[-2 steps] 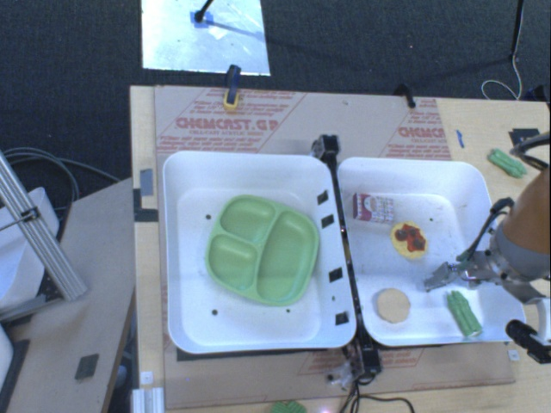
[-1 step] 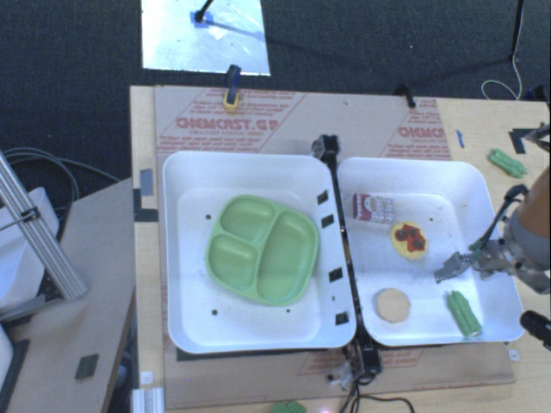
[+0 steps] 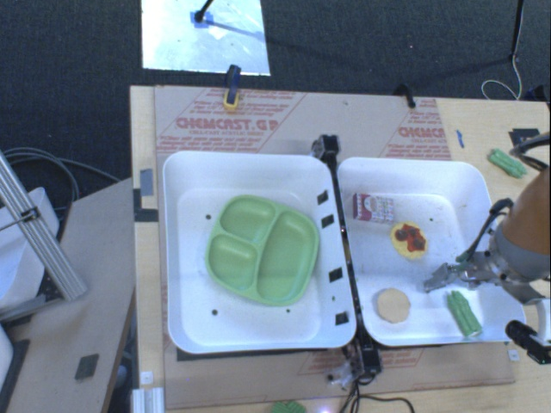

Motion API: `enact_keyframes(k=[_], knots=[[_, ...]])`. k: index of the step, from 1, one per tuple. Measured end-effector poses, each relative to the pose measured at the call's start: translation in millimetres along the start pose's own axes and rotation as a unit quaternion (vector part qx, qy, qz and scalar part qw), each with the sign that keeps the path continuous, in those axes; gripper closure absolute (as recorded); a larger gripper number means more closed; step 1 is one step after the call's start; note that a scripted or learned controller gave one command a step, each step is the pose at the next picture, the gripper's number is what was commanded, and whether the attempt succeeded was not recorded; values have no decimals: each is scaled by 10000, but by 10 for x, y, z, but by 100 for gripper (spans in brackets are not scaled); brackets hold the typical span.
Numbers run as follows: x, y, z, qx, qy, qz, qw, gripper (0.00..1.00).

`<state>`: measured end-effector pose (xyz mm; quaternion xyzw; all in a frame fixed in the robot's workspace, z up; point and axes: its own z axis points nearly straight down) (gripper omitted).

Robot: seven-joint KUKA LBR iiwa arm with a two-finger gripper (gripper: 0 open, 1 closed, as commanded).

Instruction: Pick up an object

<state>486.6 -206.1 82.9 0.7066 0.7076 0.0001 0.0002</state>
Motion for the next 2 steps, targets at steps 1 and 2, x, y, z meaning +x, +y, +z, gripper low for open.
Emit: enact_keyframes(k=[1,2], knots=[[-7,8,-326,-18,-7,-10,10000,0],[47,-1,-1,2,2,-4,10000,0]])
